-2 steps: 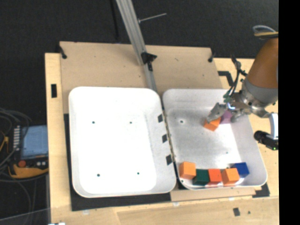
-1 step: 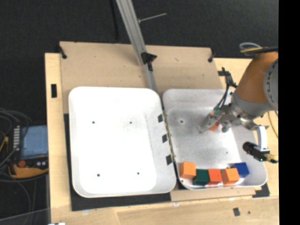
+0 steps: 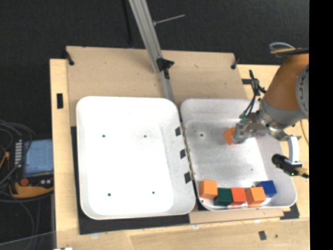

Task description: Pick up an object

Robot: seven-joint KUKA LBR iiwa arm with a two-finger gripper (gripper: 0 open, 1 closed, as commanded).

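Observation:
My gripper [image 3: 240, 135] hangs low over the middle of the right bin [image 3: 218, 155], reaching in from the right under the orange wrist band. An orange block [image 3: 229, 135] sits right against the gripper's left side, partly hidden by it; I cannot tell whether the block is between the fingers. Along the right bin's front edge lies a row of blocks: an orange one [image 3: 209, 188], a dark green one [image 3: 224, 196], two more orange ones [image 3: 239, 195] [image 3: 255, 194] and a blue one [image 3: 267, 187].
The left bin [image 3: 130, 155] lies beside the right one, with black clips on the shared wall. A slanted metal rail [image 3: 151, 40] rises behind the bins. A black fitting [image 3: 283, 163] juts over the right bin's right edge.

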